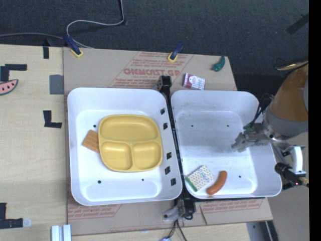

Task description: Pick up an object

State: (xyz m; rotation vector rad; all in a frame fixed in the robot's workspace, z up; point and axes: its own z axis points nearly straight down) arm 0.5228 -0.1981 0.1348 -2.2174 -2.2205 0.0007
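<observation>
camera view: two white bins sit side by side on the tabletop (30,149). the left bin (83,185) contains one yellow divided plate (131,142) with three compartments and one tan cracker (91,141), which lies partly under the plate's left edge. the right bin (210,104) contains two objects near its front wall: one orange sausage (216,183) and one small patterned packet (199,177). the sausage's long axis runs diagonally, with its upper end toward the right and its lower end toward the front left. the packet lies just left of the sausage, rotated so its corners point to the bin walls. the gripper (242,142) is over the right side of the right bin, well apart from the sausage and the packet. it is not possible to determine whether it is released or clenched. nothing is visible in its grasp.
</observation>
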